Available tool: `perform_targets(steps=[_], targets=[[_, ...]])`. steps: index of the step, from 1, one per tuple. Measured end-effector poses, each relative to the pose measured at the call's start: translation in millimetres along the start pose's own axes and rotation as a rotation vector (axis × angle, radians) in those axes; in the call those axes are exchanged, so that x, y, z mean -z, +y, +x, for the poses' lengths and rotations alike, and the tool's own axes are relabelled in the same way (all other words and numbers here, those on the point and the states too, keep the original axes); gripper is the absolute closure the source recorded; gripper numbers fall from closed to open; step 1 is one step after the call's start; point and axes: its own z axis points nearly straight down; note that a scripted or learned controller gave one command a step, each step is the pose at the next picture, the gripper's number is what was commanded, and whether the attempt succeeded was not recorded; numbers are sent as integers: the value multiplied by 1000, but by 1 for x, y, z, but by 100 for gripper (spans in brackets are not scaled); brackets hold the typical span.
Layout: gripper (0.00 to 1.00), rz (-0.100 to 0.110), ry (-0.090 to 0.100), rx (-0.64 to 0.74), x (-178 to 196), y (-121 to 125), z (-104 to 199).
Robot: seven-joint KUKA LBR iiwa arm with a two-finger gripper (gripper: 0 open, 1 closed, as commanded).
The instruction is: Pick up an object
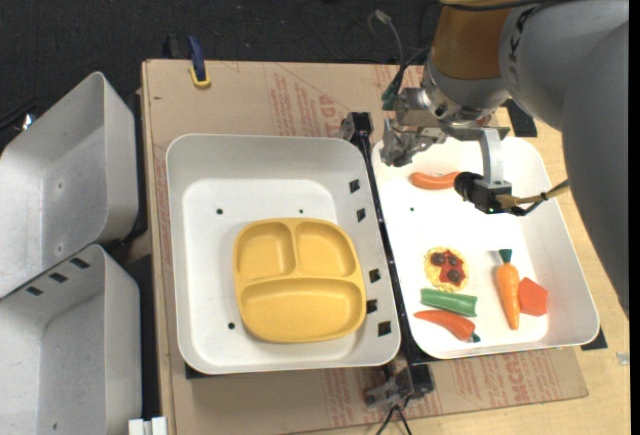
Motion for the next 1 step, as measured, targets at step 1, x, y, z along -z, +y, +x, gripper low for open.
perform_targets(steps=[1], targets=[[100, -3, 0, -1, 8, 8, 46]])
